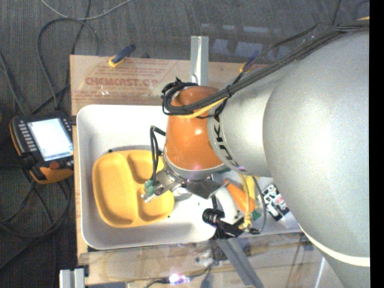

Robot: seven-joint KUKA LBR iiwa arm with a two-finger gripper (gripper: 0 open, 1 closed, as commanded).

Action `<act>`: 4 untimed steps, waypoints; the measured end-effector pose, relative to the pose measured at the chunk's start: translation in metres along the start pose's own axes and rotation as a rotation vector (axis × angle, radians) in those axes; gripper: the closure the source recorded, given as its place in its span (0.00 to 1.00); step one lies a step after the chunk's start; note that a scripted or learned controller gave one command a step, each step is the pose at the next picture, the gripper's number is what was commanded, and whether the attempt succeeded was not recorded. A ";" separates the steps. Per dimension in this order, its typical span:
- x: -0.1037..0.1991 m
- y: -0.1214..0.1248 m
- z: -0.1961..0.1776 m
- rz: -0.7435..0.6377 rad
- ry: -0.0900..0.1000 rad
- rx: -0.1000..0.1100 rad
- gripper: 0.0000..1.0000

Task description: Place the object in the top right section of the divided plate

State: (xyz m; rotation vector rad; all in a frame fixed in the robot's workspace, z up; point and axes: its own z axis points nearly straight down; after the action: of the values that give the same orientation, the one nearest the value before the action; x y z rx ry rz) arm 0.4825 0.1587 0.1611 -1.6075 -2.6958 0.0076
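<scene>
Way over on the left, off the bench, there's a handheld pendant (43, 140) with a lit screen and an orange underside, sitting on the dark carpet among loose black cables. Moving right you hit the bench, with a brown cardboard sheet (123, 80) at its far side (red lettering printed on it) and a small blue-and-yellow thing (120, 54) lying at the sheet's far edge. Nearer than that sits 1 white bin (99, 122), and in it a yellow divided plate (123, 188) with 1 long section down its left side and smaller sections to the right of that. The gripper (151, 189) is low over the plate's right part, about where the divider between the smaller sections runs, and there's a small greenish-white bit right at its tip, though I honestly can't tell if that's the object or part of the tool, and I can't tell how the jaws stand either, since the wrist blocks them. Right above it is the orange band (191, 131) with black cables looped round it, then the big grey arm (312, 143) covering the right side. Tucked under the arm, near the bin's right edge, something orange (240, 200) and a black-and-white printed item (274, 201) peek out.
</scene>
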 end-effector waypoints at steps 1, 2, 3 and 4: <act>-0.062 -0.033 -0.025 -0.072 0.000 0.000 1.00; -0.086 -0.046 -0.021 -0.118 0.000 -0.001 1.00; -0.148 -0.079 -0.021 -0.437 0.000 -0.002 1.00; -0.167 -0.089 -0.029 -0.467 -0.001 -0.003 1.00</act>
State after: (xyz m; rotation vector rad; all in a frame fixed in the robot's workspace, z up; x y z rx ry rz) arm 0.4836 -0.0306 0.1911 -0.9410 -2.9964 0.0029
